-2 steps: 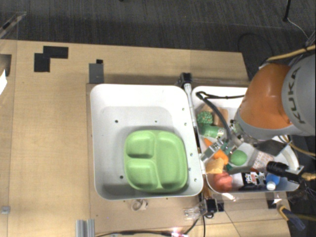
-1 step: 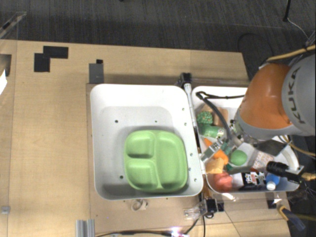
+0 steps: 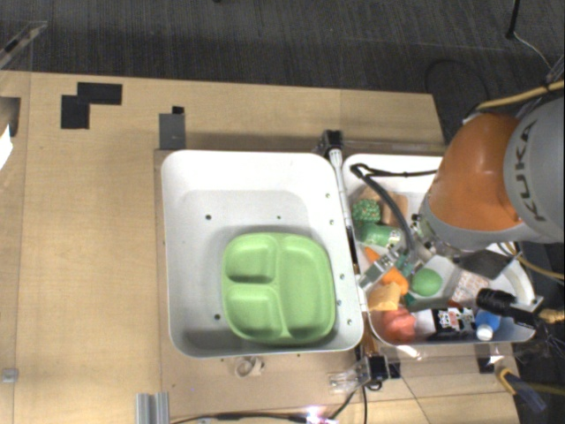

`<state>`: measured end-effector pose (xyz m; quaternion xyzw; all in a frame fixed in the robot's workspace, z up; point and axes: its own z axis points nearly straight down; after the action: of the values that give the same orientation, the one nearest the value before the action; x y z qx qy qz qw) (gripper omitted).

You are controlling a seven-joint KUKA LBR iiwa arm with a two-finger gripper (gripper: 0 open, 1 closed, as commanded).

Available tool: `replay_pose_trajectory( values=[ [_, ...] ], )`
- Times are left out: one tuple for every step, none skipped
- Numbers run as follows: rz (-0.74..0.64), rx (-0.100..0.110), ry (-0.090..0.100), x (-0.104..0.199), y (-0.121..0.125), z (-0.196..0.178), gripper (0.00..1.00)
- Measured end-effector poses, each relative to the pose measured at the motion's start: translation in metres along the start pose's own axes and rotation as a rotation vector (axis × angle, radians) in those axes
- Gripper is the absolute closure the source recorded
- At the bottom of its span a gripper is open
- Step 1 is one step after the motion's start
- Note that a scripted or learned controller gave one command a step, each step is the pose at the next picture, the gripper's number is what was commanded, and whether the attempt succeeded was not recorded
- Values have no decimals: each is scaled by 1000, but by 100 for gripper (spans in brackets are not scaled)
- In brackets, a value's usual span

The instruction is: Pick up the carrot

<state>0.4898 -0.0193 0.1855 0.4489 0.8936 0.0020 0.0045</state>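
Orange marks the carrot for you: it lies in the right bin, near that bin's left wall, among a crowd of other things; the gripper hangs right over it at the end of the grey arm with its orange band, and you cannot tell whether the fingers are spread or pressed together, nor whether they touch the carrot; a round green thing sits just beside the carrot; a red fruit lies nearer the front wall, with a blue-capped bottle beside it; the left bin holds 1 green divided plate; the 2 bins rest side by side on the wooden counter.
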Motion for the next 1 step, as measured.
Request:
replay_pose_trajectory(
  values=[
    [464,7,2,-69,-55,49,0]
  ],
)
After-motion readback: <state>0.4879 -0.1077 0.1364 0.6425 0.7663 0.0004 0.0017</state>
